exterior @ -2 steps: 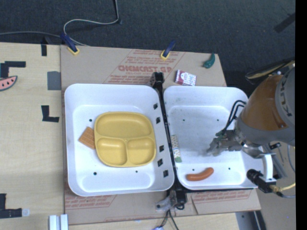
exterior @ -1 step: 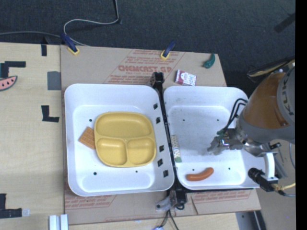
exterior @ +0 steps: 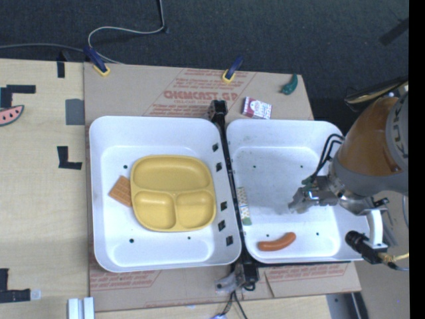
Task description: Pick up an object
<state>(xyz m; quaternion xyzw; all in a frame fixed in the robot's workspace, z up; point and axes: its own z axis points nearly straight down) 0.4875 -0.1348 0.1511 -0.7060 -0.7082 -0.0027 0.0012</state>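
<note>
Camera view, noted big to small. You have two white bins on a cardboard sheet [exterior: 192, 98]. The left bin [exterior: 106, 198] holds a yellow divided plate [exterior: 174, 193] with a tan cracker [exterior: 121, 191] tucked at its left edge. In the right bin [exterior: 279, 135] the gripper [exterior: 302, 201] hangs low, and I cannot tell its state. A sausage [exterior: 276, 242] lies near the front wall, apart from it. Approach step, I judge; next, line up over the sausage and descend.
</note>
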